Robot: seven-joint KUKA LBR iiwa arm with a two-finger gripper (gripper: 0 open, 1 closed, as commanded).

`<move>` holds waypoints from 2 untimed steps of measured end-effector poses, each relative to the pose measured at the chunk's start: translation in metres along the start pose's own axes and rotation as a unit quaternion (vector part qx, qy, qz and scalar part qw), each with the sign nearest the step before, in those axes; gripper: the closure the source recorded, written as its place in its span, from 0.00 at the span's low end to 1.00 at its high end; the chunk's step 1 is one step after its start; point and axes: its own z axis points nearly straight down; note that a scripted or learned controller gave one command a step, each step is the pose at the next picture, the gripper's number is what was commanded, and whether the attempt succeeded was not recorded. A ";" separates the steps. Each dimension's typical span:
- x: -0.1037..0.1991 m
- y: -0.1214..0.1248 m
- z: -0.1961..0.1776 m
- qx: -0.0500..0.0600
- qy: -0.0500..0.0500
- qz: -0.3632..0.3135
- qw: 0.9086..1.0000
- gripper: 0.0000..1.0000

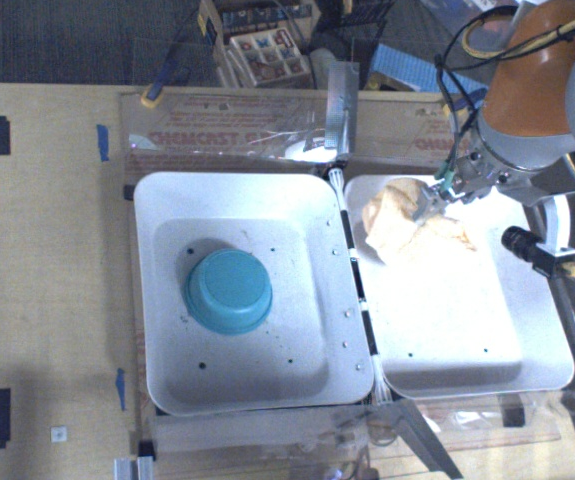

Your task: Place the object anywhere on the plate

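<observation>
My end effector [435, 198] hangs over the far end of the right white bin [467, 368], at a pale, crumpled cloth-like object [399, 226]; whether it grips it, I cannot tell. A round teal plate [229, 290] sits in the left white bin [167, 218].

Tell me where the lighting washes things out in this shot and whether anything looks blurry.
In the camera view the right bin is overexposed, its floor nearly pure white, so the pale crumpled object blends into it; the left bin is evenly lit, the blue upturned bowl crisp; the gripper looks slightly soft; glare shows on the plastic sheet.
</observation>
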 end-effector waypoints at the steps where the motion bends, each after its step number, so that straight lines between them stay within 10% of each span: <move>1: 0.001 0.000 0.007 0.002 0.001 0.000 1.000 1.00; 2: 0.040 0.018 0.013 0.001 0.001 -0.198 0.980 1.00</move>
